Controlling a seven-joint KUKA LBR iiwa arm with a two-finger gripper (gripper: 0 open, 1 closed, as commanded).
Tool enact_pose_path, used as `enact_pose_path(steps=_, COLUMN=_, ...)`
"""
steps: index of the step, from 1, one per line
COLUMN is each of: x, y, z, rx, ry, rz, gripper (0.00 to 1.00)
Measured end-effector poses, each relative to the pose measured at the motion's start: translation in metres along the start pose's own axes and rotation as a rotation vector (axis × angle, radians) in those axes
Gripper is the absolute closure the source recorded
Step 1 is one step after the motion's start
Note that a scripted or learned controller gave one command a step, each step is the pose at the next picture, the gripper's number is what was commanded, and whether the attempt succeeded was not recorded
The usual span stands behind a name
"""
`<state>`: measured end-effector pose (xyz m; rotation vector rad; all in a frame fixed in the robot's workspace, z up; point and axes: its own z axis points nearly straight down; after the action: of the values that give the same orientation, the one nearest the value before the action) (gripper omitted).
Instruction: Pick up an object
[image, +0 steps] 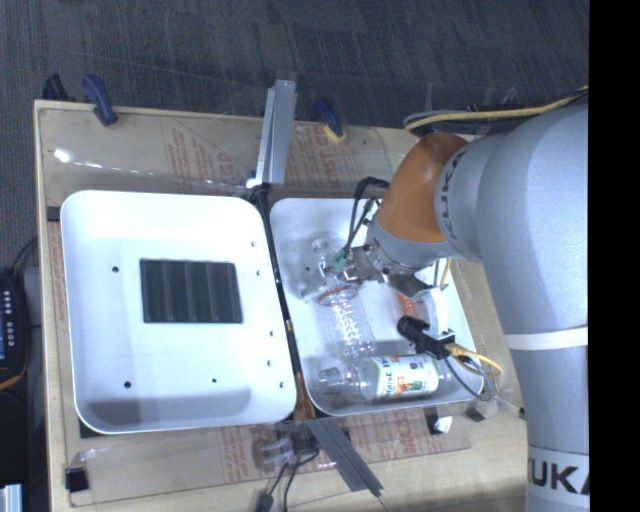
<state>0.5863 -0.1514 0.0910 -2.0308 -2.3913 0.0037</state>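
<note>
My arm (520, 210), grey with orange band, reaches from right over right bin (292, 250). My jaws (345, 262) low at far part of right bin, beside clear plastic bottle (345, 315); cannot tell how they stand. Left bin (100, 300) white, shallow, rounded corners, dark ribbed rectangle (190, 291) inside. Labelled bottle (390, 380) lies along right bin's near wall. Tabletop (150, 150) pale board, blue clamps (98, 98) at far edge.
</note>
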Motion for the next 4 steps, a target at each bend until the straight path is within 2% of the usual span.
enact_pose_path(steps=1, x=-0.020, y=-0.008, z=-0.062, rx=-0.003, ry=-0.001, rz=-0.020, gripper=0.00)
enact_pose_path(steps=2, x=-0.015, y=-0.005, z=0.000, rx=0.000, ry=0.000, rz=-0.148, gripper=0.00)
enact_pose_path(steps=3, x=0.012, y=-0.014, z=-0.110, rx=-0.003, ry=-0.002, rz=0.013, gripper=0.00)
enact_pose_path(steps=4, x=0.000, y=0.000, z=0.000, rx=0.000, ry=-0.001, rz=-0.144, gripper=0.00)
